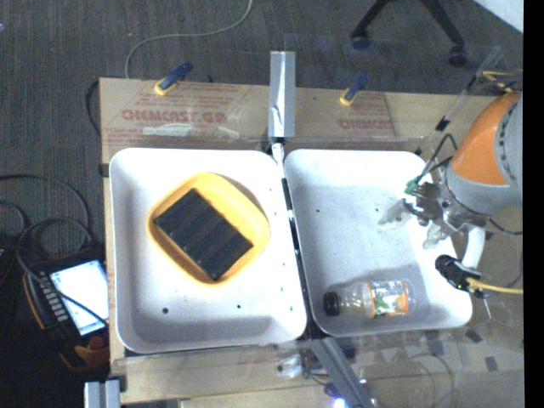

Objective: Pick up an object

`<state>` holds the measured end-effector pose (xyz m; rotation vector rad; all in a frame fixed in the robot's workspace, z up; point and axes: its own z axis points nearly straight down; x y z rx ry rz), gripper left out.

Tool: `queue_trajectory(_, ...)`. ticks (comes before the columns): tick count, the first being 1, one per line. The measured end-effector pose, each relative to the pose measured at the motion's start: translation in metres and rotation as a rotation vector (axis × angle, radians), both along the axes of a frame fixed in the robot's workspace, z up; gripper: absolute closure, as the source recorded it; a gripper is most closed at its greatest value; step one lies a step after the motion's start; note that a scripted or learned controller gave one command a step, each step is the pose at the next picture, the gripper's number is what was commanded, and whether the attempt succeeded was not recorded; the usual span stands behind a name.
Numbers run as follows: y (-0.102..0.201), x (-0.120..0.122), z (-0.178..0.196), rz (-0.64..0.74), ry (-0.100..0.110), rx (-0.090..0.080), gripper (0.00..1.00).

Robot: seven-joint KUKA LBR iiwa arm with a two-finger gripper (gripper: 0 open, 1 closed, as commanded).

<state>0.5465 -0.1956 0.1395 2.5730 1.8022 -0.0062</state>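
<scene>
**Arm Over the Right Bin, Bottle Lying Apart**

The left white plastic bin held a yellow dish with a dark ribbed slab. The right white bin held a clear plastic bottle on its side near the front wall. The plywood bench stood on grey carpet. The gripper hovered above the bin's right side, well apart from the bottle; I could not tell its jaws' state.

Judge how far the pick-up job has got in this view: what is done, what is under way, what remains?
Done: nothing lifted. The bottle lies on its side in the right bin, and the yellow dish sits in the left bin. Under way: the gripper is over the right bin's right side, apart from the bottle. Left: reach an object, grasp it, lift it.
</scene>
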Motion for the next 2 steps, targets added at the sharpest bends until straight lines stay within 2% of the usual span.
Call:
queue_trajectory(1,0.049,0.068,-0.048,0.002,-0.016,-0.003,0.0)
queue_trajectory(2,0.008,0.035,0.055,-0.158,-0.002,-0.001,0.0)
